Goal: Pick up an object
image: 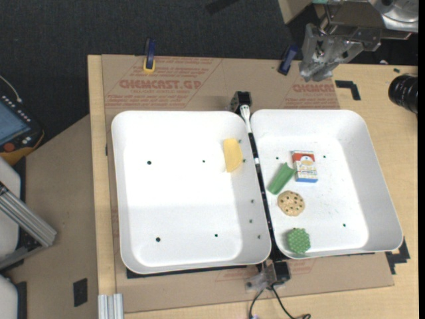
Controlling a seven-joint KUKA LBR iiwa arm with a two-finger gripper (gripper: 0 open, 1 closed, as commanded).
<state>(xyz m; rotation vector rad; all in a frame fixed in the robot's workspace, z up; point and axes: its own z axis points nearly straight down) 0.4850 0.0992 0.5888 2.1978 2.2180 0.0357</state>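
My gripper (317, 64) hangs high above the back edge of the right bin (358, 138), beyond its rim, with nothing between its fingers. In the right bin lie a small red and white box (305, 165), a green stick-shaped piece (280, 178), a round cookie (291, 203) and a green bumpy ball (298, 240). A yellow block (232, 155) rests in the left bin (153, 198) near its right wall.
The two bins sit on a brown cardboard sheet (192, 78). Blue clamps (149, 55) hold its back edge. A black round object (405, 93) stands at the far right. A screen (12, 126) and a metal rail (26, 214) lie off the left.
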